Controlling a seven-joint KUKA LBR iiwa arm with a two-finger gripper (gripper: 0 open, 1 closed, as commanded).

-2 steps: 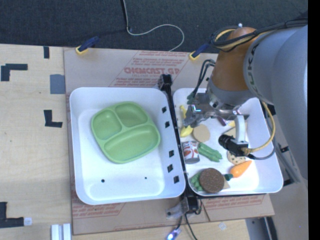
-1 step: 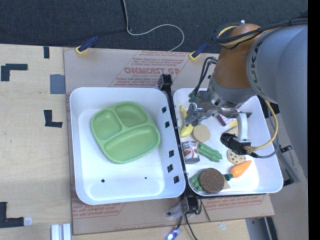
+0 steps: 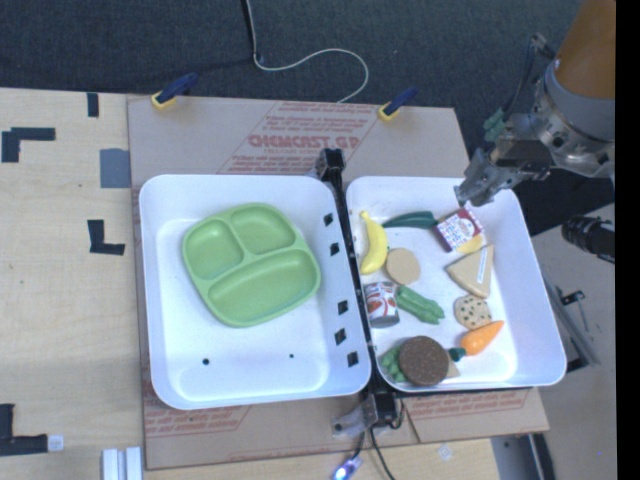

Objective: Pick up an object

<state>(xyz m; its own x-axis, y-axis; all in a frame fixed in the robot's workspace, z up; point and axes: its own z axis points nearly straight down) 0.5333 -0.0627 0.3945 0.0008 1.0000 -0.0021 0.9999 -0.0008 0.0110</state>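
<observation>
Over the right bin's [image 3: 530, 268] far right corner, the gripper [image 3: 474, 190] is hovering beside the red carton [image 3: 458, 231]; its grip state cannot be told.

My one cam sits fixed above the bench [image 3: 60, 268], looking down at a slant; both white bins [image 3: 160, 298] fill centre frame at mid range, arm [image 3: 590, 58] entering upper right
</observation>
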